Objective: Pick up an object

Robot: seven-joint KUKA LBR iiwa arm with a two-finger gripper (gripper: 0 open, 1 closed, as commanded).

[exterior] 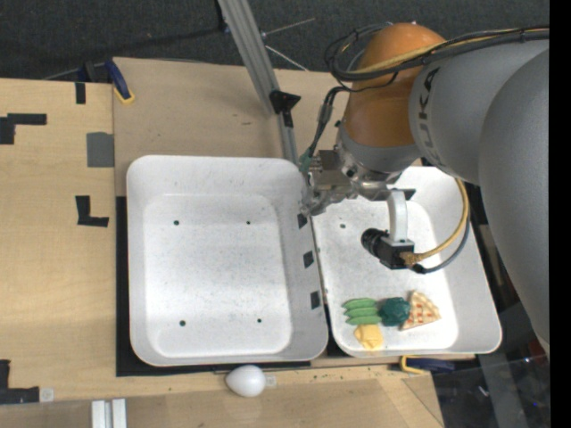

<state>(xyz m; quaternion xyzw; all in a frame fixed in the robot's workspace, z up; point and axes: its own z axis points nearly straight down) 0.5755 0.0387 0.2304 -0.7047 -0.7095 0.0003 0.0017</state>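
Note:
Several toy foods lie in the right bin (464, 328) near its front edge: a green pea pod (360, 308), a dark green piece (393, 310), a pizza slice (420, 311) and a yellow piece (368, 335). My gripper (318, 194) hangs over the right bin's far left corner, close to the divide between the two bins. It is well behind the toys and apart from them. The wrist body hides its tip, and I see nothing held in it.
The left bin (143, 239) stands beside the right one. A white egg (245, 381) lies on the bench in front of the left bin. A grey pole (254, 52) slants down to the bins' far edge. A black wrist part (384, 248) with cables overhangs the right bin.

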